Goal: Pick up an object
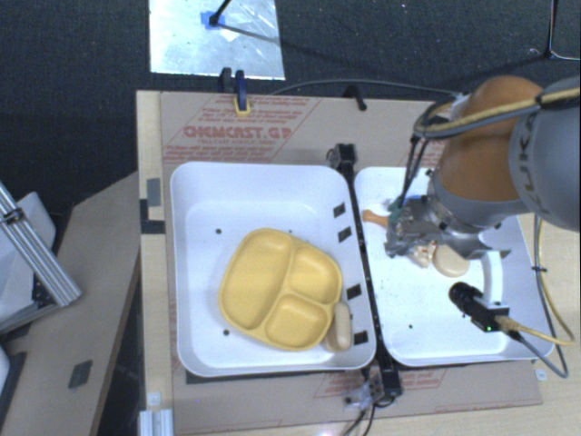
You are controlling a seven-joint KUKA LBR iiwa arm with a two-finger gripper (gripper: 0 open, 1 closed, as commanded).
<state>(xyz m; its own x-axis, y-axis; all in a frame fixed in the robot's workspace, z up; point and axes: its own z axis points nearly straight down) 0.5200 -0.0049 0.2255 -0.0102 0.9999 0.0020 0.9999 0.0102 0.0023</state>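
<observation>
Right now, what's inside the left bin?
A yellow divided tray with a small beige object at its lower-right corner. The left bin floor under the tray is covered, so anything beneath it can't be seen.

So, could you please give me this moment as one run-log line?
gripper: low in right bin, beside beige lump | grasp: not shown | left bin: yellow tray, beige roll beside it

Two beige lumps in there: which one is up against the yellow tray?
The beige lump in the left bin, resting at the yellow tray's lower right edge. The other beige lump lies in the right bin, beside the hand.
</observation>
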